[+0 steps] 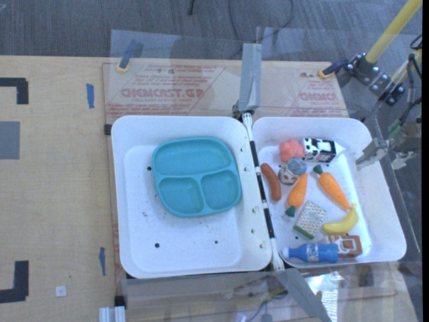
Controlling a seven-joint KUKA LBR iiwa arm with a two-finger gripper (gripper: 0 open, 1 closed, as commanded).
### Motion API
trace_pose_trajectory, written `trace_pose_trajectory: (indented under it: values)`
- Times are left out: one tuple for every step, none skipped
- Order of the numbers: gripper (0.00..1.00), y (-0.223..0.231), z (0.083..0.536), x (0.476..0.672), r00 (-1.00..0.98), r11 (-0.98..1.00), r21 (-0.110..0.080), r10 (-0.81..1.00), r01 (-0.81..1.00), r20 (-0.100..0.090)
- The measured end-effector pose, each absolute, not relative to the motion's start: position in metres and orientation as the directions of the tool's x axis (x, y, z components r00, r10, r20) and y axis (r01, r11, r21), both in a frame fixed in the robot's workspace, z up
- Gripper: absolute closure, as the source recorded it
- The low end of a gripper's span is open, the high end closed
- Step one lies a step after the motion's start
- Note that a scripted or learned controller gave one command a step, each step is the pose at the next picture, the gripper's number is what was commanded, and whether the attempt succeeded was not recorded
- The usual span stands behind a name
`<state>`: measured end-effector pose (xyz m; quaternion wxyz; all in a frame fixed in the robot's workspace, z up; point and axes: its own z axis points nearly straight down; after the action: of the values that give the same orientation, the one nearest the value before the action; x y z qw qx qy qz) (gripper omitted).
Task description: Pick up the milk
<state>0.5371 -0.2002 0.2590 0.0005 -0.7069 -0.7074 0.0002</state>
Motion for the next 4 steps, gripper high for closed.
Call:
trace_pose_trajectory:
  values:
    - [0.0,-0.178,0.148,0.625,0.079,-0.079,0.0,0.997,0.997,-0.001]
    - [0.0,-0.16,0.118,0.64,0.204,-0.204,0.019,0.979,0.979,-0.002]
    - [0.0,-0.183,0.09,0.66,0.208,-0.208,0.001,0.978,0.978,-0.001]
    - [0.0,-0.164,0.088,0.622,0.232,-0.232,0.006,0.973,0.973,-0.001]
